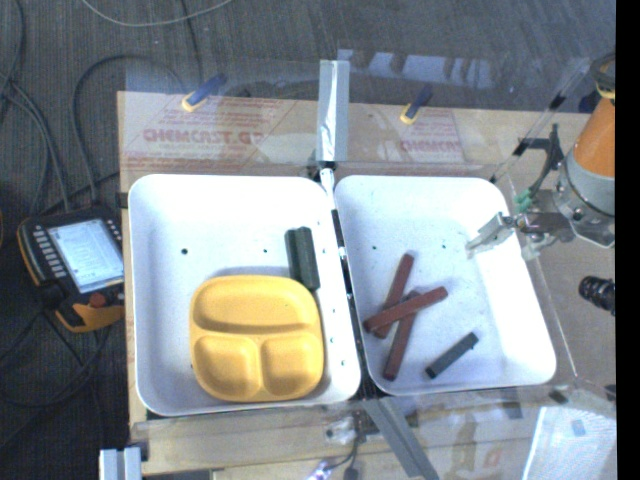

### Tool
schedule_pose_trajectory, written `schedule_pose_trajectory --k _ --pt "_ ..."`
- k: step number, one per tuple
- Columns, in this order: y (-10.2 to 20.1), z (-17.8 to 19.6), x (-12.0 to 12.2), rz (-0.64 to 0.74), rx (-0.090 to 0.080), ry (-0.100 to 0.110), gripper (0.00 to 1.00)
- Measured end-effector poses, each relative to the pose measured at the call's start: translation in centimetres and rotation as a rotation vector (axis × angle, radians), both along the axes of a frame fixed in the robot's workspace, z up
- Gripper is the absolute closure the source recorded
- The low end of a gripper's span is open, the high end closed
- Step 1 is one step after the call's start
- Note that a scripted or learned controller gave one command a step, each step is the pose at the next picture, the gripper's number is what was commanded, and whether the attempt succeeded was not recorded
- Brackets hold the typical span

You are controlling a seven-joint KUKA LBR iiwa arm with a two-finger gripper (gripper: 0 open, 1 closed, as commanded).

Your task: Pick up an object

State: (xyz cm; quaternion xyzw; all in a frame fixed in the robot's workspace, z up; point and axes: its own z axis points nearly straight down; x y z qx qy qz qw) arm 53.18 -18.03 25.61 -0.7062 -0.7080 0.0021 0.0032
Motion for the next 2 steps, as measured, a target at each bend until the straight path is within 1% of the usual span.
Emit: schedule_pose_trajectory --k 1,2 --pt "4.1 -14.2 2.0 -0.006 0.000 -0.001 0.00" --pt "7.2 -15.5 7.0 0.051 -0.008 -0.036 0.00"
